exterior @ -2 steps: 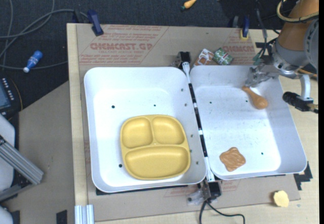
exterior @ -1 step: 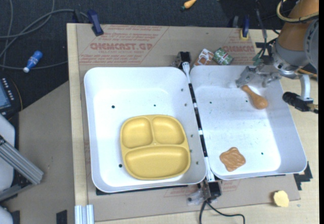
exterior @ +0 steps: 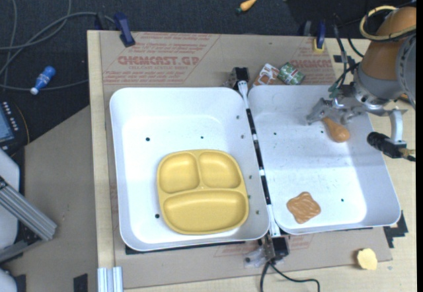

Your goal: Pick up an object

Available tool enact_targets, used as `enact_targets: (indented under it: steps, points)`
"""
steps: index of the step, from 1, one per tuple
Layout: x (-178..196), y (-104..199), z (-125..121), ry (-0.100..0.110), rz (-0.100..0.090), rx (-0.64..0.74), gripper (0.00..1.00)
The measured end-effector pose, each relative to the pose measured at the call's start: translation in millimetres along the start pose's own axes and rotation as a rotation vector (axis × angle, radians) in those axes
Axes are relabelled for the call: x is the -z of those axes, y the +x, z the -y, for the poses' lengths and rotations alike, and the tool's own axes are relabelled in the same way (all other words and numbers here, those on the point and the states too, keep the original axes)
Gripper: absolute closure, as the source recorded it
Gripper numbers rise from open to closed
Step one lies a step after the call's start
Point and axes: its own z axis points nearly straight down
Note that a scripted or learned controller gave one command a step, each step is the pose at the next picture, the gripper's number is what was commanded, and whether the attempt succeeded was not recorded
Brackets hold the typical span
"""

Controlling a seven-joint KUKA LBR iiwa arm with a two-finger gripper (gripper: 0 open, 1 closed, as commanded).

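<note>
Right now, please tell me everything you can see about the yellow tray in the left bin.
The tray is a pale yellow divided plate with rounded corners, and it looks like smooth plastic. It has three compartments: two smaller ones on the far side and one wide one on the near side. All three look bare. It lies flat and upright on the floor of the left bin, in its near half, toward the right wall. Nothing else touches it.

The arm [exterior: 390,53] is cut off by the right edge.
</note>
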Motion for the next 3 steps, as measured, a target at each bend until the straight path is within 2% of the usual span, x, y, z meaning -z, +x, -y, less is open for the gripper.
enact_targets:
  steps: [1,2,3]
  points:
    - [12,0,-2,-0.006,0.003,0.002,1.00]
    - [47,89,12,-0.005,-0.003,0.008,1.00]
    - [104,172,60,-0.003,-0.003,0.009,1.00]
